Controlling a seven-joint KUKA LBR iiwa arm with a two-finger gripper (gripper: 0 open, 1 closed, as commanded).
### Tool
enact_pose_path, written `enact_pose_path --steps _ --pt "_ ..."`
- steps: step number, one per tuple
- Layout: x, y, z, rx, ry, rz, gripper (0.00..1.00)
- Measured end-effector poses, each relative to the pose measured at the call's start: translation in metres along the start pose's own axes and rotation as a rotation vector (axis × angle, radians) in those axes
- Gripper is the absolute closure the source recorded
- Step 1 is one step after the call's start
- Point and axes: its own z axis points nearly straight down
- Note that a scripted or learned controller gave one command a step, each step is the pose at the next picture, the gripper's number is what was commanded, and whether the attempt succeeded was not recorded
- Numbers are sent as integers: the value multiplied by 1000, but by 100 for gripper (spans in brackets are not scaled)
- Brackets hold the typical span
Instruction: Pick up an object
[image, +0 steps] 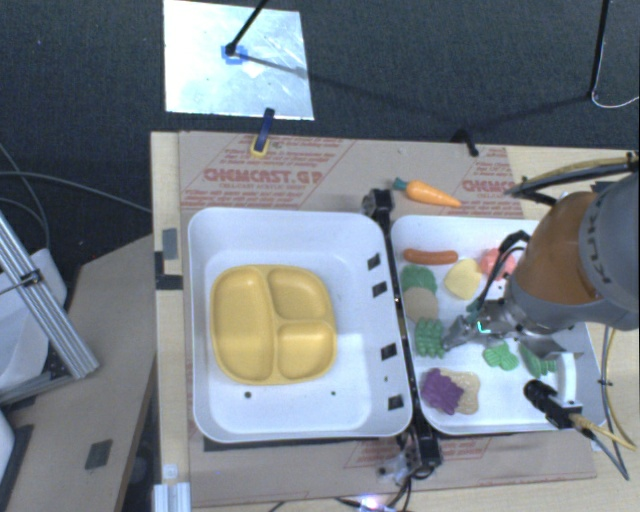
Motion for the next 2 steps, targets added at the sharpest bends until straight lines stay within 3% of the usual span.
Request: enact_pose_path --steps 1,2 --pt "-15 69 -24 -10 -3 -4 0" --pt "-77 88 0 -3 -4 4 0"
